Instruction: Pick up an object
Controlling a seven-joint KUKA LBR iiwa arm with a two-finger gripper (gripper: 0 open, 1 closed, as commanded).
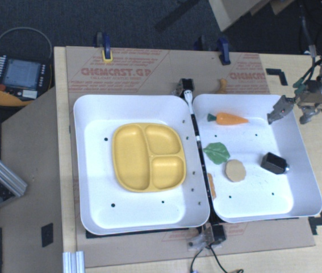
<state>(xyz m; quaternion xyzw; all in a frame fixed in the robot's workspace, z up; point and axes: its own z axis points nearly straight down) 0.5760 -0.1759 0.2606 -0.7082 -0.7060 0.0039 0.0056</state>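
The right bin holds an orange carrot near its far edge, a green leaf, a tan round piece and a small black block. My gripper hangs over the bin's far right corner, open, with nothing between its fingers. It is to the right of the carrot and beyond the black block, apart from both.
A yellow divided plate lies in the left bin. A raised rim separates the two bins. Blue clamps sit at the board's far edge, and a handheld controller lies off the bench at the left.
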